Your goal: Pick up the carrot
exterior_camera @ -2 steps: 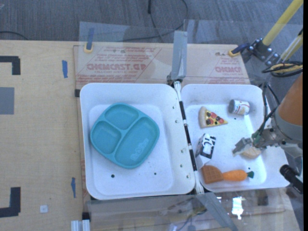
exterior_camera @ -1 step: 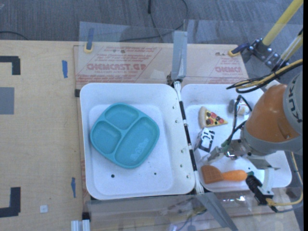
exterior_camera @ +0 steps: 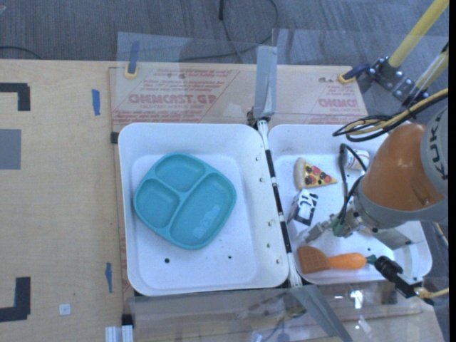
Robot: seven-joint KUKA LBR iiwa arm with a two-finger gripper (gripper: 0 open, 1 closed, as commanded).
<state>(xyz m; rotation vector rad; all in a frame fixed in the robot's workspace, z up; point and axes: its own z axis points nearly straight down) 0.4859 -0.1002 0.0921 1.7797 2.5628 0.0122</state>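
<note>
Currently the carrot (exterior_camera: 345, 261) lies on its side in the right bin (exterior_camera: 320, 135), pressed up along the near wall with its length running parallel to that rim. I judge that placement to be the awkward part: the wall leaves little room on one flank, so a grasp has to come down across the carrot's width rather than along it. The gripper (exterior_camera: 333, 228) hangs just beyond the carrot, toward the middle of the bin, near it but not around it; nothing orange sits inside it. Whether it is spread or closed I cannot tell, since the arm (exterior_camera: 402, 173) with its orange band covers much of it from this angle. The arm's bulk sits over the right half of that bin because it reaches in from that side. A toy pizza slice (exterior_camera: 313, 174) and a small black-and-white block (exterior_camera: 306, 209) lie farther back, apart from the carrot, so they should not crowd the approach. The left bin (exterior_camera: 127, 155) holds a teal divided plate (exterior_camera: 185, 200), well away from all this. My reading is that the pick has not yet been made.
</note>
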